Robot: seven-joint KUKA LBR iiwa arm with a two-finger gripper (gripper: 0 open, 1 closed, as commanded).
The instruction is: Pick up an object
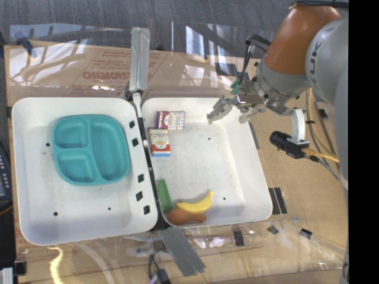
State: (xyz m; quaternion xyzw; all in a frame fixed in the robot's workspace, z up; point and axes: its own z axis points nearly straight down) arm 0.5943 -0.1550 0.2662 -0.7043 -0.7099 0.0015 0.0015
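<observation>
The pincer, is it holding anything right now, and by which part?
Nothing is held. The pincer hangs open over the right bin's far edge, with nothing between its fingers.

Left bin [23, 158]: teal divided tray [92, 148] lying flat, three compartments, left of centre. Right bin [251, 176] sits against it, the two joined by a seam with black clips [142, 176]. Cardboard sheet [89, 70] with red print lies on the bench [284, 241] behind both bins. Grey strip [140, 58] runs back from the seam. Dark carpet [89, 2] beyond.
</observation>
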